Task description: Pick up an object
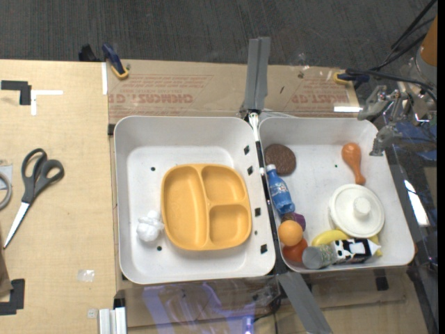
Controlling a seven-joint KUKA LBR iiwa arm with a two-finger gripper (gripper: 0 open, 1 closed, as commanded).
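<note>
The right bin (316,158) holds a brown round cookie (280,158), a blue bottle (279,191), an orange drumstick-shaped toy (353,161), a white round lidded pot (357,210), a banana (332,238), an orange ball (291,232), a purple piece (295,220), a red piece (293,253), a grey cylinder (315,257) and a black-and-white toy (354,250). My gripper (389,122) hangs over the bin's far right corner, up and right of the drumstick toy, with nothing seen in it.
The left bin (132,158) holds a yellow divided plate (206,206) and a small white object (148,227). Scissors (33,179) lie on the wooden bench at the left. Cables (410,40) run along the upper right beside the arm.
</note>
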